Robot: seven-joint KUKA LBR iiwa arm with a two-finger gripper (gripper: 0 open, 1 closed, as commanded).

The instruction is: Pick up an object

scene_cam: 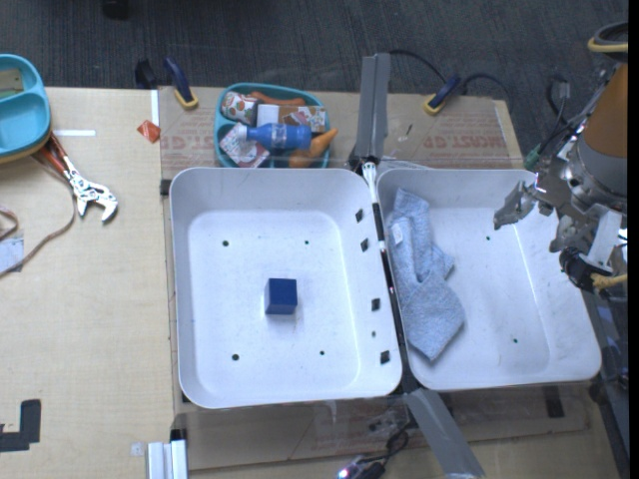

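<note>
We hang the gripper (514, 211) over the right bin (559, 362), fingers' state unclear. The grey cloth (424, 277) lies along its left side; we should centre above a raised fold.

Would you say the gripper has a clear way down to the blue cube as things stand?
Probably yes. The blue cube sits alone in the left bin, nothing over or beside it. The gripper hangs at the right bin's far edge, so it must cross the grey cloth and the divider.
</note>
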